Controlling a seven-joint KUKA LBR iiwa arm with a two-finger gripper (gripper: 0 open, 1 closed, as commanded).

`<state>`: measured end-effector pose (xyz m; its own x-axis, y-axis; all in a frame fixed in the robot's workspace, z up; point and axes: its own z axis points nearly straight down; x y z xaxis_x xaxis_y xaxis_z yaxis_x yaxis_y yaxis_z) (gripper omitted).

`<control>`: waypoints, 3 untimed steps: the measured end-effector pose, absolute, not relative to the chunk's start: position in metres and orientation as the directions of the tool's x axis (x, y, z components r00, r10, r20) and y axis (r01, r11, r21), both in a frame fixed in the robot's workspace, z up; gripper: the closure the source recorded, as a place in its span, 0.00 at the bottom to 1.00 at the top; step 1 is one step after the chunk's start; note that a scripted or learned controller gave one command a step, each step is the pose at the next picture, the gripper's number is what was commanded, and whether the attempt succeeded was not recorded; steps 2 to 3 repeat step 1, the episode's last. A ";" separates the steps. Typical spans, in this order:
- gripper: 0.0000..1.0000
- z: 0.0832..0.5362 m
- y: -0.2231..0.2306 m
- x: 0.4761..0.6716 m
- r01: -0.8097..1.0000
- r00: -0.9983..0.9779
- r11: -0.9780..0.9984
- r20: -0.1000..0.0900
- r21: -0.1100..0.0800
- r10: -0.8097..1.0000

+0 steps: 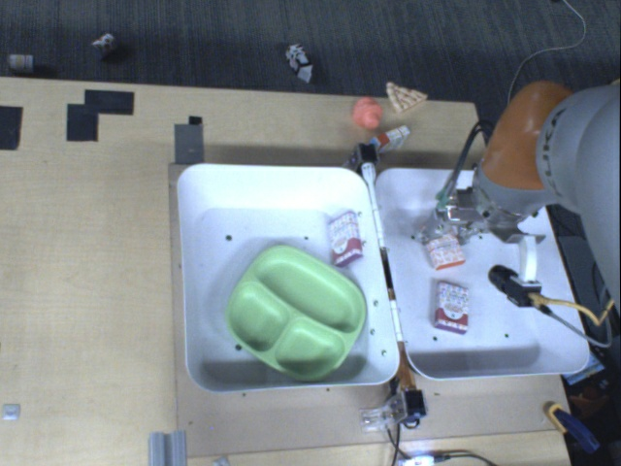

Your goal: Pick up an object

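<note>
My gripper (450,223) hangs low over the right bin (485,352), near its upper middle. Directly under its tip lies a small pale packet with red print (445,253), touching or nearly touching the fingertips. A second small red and white packet (452,306) lies flat a little nearer the front of the same bin. In the left bin (209,260) a third red packet (345,238) leans near the right wall, and a green divided plate (296,310) lies tilted across the floor.
On the bench behind the bins lie an orange ball (367,113), a wedge-shaped toy (406,96) and a small tube (392,139). The arm's grey body and orange band cover the right bin's far right corner.
</note>
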<state>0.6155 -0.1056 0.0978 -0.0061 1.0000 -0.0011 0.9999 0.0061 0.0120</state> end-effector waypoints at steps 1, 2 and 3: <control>1.00 0.185 -0.046 0.550 1.000 -0.005 0.005 0.001 0.004 1.000; 1.00 0.185 -0.046 0.550 1.000 -0.005 0.005 0.001 0.004 1.000; 1.00 0.185 -0.046 0.550 1.000 -0.005 0.005 0.001 0.004 1.000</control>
